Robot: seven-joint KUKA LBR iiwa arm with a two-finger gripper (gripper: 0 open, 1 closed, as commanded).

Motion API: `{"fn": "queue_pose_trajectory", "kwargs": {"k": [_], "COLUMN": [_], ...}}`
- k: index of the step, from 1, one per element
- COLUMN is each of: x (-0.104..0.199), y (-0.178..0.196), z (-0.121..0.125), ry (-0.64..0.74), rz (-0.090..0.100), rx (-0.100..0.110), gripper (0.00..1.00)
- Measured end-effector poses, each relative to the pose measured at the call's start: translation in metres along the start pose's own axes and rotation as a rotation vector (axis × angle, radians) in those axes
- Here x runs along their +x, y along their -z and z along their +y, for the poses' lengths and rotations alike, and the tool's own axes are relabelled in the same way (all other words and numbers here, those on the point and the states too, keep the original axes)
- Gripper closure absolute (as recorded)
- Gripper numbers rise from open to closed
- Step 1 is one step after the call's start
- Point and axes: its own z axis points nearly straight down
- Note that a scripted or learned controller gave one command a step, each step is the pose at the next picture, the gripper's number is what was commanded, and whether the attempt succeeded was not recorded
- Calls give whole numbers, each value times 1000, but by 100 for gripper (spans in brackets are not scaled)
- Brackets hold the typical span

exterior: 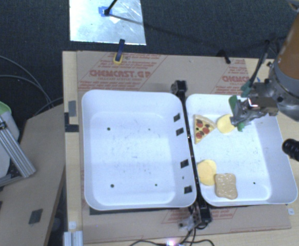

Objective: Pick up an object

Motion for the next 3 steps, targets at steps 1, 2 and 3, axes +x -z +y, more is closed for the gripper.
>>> {"fn": "queue_pose_trajectory", "kwargs": {"k": [1, 2, 3], "x": [19, 16, 73], "y": [-7, -39, -17], "z": [58, 25, 33], "ry": [9, 3, 12], "rz": [1, 1, 3], "rx": [-1, 5, -1], "gripper": [100, 100, 100]}}
